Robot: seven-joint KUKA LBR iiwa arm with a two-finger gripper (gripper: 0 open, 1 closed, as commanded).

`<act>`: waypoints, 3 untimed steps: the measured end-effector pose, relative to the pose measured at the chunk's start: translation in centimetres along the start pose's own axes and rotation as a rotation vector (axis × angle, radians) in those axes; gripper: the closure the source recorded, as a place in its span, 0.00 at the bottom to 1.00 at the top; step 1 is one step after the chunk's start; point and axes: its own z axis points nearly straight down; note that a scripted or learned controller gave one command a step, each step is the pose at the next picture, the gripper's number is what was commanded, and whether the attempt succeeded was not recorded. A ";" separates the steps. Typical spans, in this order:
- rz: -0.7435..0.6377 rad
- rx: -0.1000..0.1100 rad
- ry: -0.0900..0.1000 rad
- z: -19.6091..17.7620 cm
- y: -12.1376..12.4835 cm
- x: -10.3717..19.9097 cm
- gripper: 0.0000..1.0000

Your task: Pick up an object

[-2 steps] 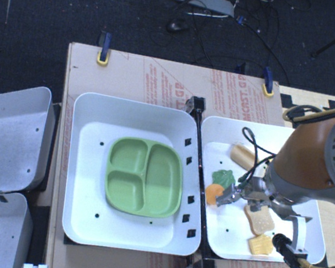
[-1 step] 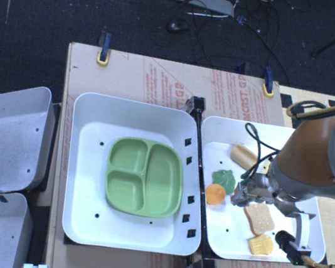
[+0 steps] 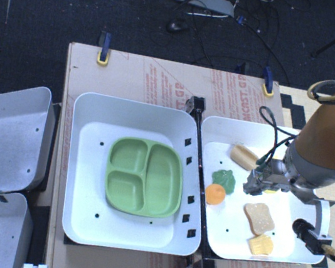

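Observation:
The right bin (image 3: 225,248) holds several food items: a tan roll (image 3: 244,155) at the back, a green leafy piece (image 3: 225,180), an orange ball (image 3: 215,195), a slice of toast (image 3: 259,218) and a yellow cheese wedge (image 3: 261,245). My gripper (image 3: 257,183) hangs low over this bin, just right of the green piece and in front of the roll. Nothing shows between its dark fingers, and their spacing is unclear from this angle.
The left bin (image 3: 78,211) bears a green divided plate (image 3: 145,178). A black divider (image 3: 197,167) separates the two bins. Two folded white trays (image 3: 2,134) lie off the bench to the left. Yellow-blue clamps (image 3: 104,50) hold the back edge.

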 end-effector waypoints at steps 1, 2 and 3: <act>0.000 0.002 0.000 -4.4 0.6 -0.2 1.00; 0.000 0.004 0.000 -6.5 0.7 -0.2 1.00; -0.005 0.005 0.002 -6.1 2.4 4.9 1.00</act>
